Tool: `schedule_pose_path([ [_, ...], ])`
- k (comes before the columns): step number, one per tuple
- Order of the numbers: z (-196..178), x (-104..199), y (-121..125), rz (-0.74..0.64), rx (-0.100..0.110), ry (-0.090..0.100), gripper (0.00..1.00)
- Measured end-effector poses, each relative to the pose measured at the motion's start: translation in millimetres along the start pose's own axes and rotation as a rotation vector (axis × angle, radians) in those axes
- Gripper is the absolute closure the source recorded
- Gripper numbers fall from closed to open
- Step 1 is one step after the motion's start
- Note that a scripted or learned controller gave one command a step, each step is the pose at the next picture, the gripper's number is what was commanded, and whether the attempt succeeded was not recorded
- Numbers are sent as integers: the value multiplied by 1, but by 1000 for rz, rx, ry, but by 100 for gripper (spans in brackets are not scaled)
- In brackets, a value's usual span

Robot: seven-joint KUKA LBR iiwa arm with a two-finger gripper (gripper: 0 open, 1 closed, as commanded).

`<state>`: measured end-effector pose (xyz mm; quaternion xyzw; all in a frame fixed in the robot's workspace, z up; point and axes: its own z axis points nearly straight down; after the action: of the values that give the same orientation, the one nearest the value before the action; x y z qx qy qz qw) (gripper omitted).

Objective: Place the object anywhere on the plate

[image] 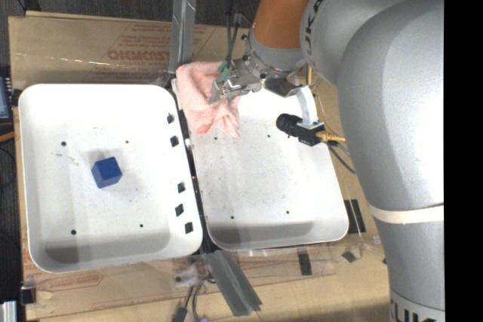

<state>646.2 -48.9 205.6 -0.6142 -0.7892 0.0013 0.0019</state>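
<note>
A small blue cube [106, 171] lies in the left white bin [45, 237], left of its middle. A crumpled pink cloth [205, 103] lies in the far left corner of the right bin [272, 192], partly draped over the bin's rim. My gripper [229, 85] hangs right over the cloth's upper right part, touching or nearly touching it. The wrist and its metal body hide where the gripper meets the cloth. The grey arm with its orange band [283, 4] comes in from the upper right.
A black connector on a cable [299, 127] hangs from the wrist above the right bin's far side. A divider with black clips [183, 170] runs between the two bins. Cardboard [90, 41] lies behind the bins.
</note>
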Motion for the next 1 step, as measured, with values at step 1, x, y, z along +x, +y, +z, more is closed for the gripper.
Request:
schedule_pose_path([
  [1,-26,2,0,-9,-2,-1,100],
])
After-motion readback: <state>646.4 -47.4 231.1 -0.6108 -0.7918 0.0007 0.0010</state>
